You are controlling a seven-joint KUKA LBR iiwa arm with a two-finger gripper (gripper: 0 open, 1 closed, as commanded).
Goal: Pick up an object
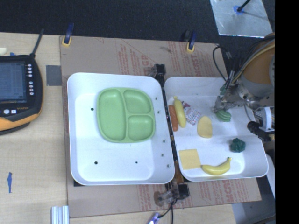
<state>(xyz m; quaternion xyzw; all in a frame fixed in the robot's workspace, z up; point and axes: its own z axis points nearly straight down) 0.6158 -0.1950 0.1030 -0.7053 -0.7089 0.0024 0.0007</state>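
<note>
The right bin [252, 169] holds several toy foods. An orange carrot-like stick [173, 117] and a yellow corn-like piece [180, 114] lie by its left wall, with a small printed packet [191, 111] beside them. A pale yellow wedge [204, 127] sits mid-bin. Toward the front are a yellow cheese square [189, 158], a banana [216, 167] and a dark green broccoli piece [237, 145]. My gripper [223, 106] hangs low at the bin's right rear, right at a light green ribbed object [224, 116] that sticks out just below it.
The left bin [84, 167] carries a green divided plate [126, 114]. A tablet-style pendant [16, 92] lies at the far left of the bench. The arm's body and cables [254, 78] crowd the right bin's far right corner.
</note>
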